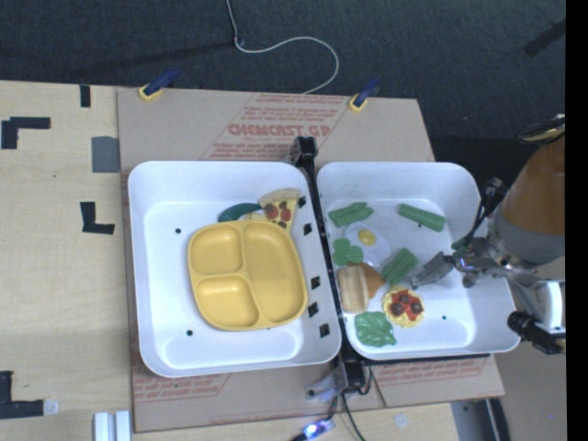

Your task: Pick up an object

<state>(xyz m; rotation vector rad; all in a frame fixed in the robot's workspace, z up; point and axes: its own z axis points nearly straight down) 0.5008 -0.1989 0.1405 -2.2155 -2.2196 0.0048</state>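
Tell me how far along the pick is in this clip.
Done: the gripper has reached into the right bin, low beside the green piece and the pizza slice. In hand: nothing shows between its fingers. Left: the grasp and lift itself. The fried egg, bread and other toys lie loose, and the yellow divided plate sits in the left bin.

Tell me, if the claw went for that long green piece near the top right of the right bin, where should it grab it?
Probably across its narrow middle, coming straight down from above. The green piece lies flat on the floor of the right bin, long and slim, with bare white floor on both long sides, so fingers could close across its width. The claw sits just below it in the camera view.
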